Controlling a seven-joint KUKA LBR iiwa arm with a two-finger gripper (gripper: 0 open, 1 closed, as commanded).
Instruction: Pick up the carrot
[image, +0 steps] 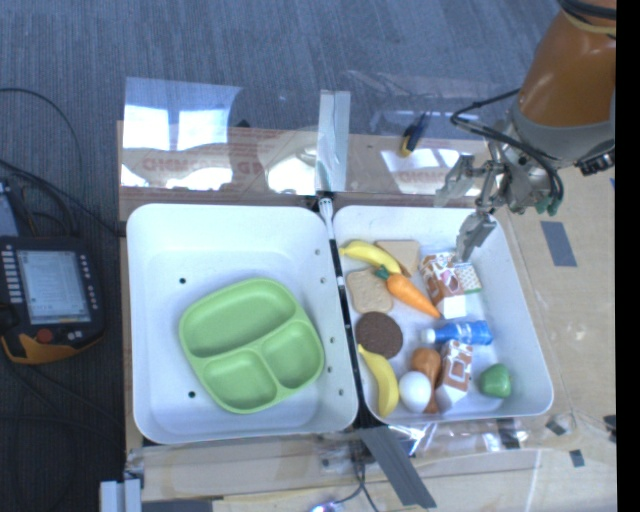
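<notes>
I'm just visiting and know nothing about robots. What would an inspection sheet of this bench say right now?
Surface: two shallow white bins side by side, left bin and right bin, on a bench.
Job's things: carrot lies in the right bin, tip toward the bottom right, not held.
Clutter: green divided plate in the left bin; in the right bin two bananas, a cracker, a brown cookie, an egg, a blue bottle, a green fruit and small cartons.
End effector: end effector hangs over the right bin's far edge, above and right of the carrot.
Cables: black cable on the floor at left.
Surroundings: handheld control pendant at left.
</notes>
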